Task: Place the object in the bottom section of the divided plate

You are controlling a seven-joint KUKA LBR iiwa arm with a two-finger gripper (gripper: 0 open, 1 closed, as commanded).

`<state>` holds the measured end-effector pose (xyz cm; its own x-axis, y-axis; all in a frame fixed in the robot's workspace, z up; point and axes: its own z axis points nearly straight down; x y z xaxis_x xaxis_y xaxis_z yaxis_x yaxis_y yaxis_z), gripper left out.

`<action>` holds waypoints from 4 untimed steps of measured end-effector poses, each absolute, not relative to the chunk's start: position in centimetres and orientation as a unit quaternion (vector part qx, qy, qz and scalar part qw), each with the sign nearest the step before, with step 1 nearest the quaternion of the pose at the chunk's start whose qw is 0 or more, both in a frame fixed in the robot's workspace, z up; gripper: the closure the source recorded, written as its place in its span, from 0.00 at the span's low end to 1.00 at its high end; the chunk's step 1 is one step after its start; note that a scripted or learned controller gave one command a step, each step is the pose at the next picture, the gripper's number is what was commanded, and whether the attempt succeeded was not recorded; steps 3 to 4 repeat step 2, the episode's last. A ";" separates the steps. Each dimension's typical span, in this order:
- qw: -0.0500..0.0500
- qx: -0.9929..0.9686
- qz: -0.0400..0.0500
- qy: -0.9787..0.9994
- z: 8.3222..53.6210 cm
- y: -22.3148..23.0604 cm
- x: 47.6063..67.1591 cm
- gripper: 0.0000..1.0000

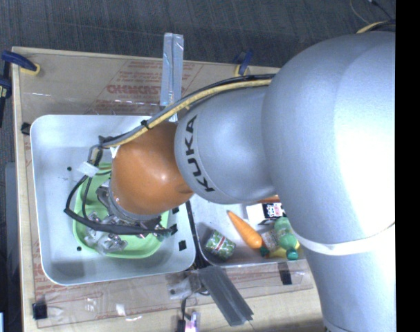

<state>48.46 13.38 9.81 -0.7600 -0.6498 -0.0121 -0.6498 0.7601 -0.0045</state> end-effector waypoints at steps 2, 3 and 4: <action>-0.001 -0.436 0.000 0.900 9.6 14.2 58.4 0.00; -0.001 -0.436 0.000 0.900 9.6 14.2 58.4 0.00; -0.001 -0.436 0.000 0.900 9.6 14.2 58.4 0.00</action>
